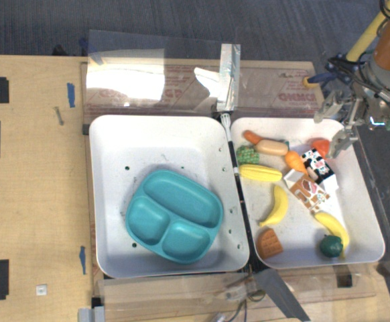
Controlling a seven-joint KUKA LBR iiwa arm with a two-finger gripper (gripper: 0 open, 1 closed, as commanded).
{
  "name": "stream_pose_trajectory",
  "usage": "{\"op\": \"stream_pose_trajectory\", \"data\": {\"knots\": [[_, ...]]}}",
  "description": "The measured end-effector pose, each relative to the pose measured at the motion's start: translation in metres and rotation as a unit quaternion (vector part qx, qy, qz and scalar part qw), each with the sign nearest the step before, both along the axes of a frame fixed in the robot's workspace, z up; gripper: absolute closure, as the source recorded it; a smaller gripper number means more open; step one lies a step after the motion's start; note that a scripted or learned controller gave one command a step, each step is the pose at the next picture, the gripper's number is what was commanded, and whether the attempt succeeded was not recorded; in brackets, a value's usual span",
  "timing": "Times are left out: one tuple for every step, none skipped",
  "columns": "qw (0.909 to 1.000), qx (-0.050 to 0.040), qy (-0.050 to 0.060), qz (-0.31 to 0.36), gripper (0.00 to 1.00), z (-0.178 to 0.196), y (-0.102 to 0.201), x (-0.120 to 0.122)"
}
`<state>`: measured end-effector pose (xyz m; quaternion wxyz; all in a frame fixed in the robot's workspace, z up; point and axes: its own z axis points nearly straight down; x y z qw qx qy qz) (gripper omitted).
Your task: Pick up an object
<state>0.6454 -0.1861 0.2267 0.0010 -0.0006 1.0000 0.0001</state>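
Over the right bin's back-right rim hangs the gripper, open and holding nothing. Toys crowd that bin's back and middle, leaving bare floor front-centre: three bananas, one carrot, one sausage. One teal tray fills the left bin.

Bright, even light from above, with glare at the far side.

A white glare washes out the clear sheet beyond the left bin. The teal tray throws a soft shadow to its left and near side. My arm at far right looks slightly blurred. The toys in the right bin stay fairly sharp, colours vivid.
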Motion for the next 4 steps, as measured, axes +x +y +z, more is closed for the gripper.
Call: {"op": "stream_pose_trajectory", "data": {"knots": [[0.9950, 0.0011, 0.006, -0.100, 0.00, -0.118, 0.041, -0.041], [0.9927, 0.0010, -0.002, -0.120, 0.00, -0.140, 0.015, -0.072], [0.9930, 0.0005, -0.003, -0.118, 1.00, -0.131, 0.016, -0.070], [0.9881, 0.0013, -0.006, -0.154, 1.00, -0.001, 0.089, -0.059]]}}
